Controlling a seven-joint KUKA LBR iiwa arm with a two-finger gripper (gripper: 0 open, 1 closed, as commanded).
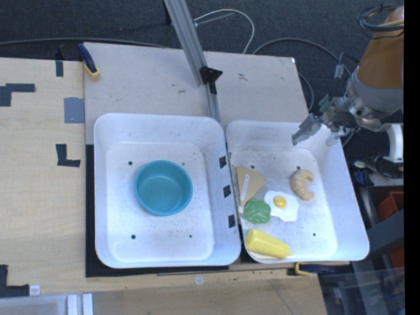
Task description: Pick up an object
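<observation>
Croissant, a small tan plastic toy, lies in the right white bin beside a toy fried egg; probably light, stiff, slick, best pinched across its middle. Tool hovers above the bin's far edge, grip state unclear

We see even, fairly bright overhead light, slightly cool in tone. The white bins are near blown out, so their surface detail looks washed. Shadows are soft and short, e.g. under the blue bowl. The frame is soft and noisy overall. The arm at the right edge is blurred, and the dark floor shows little detail.
</observation>
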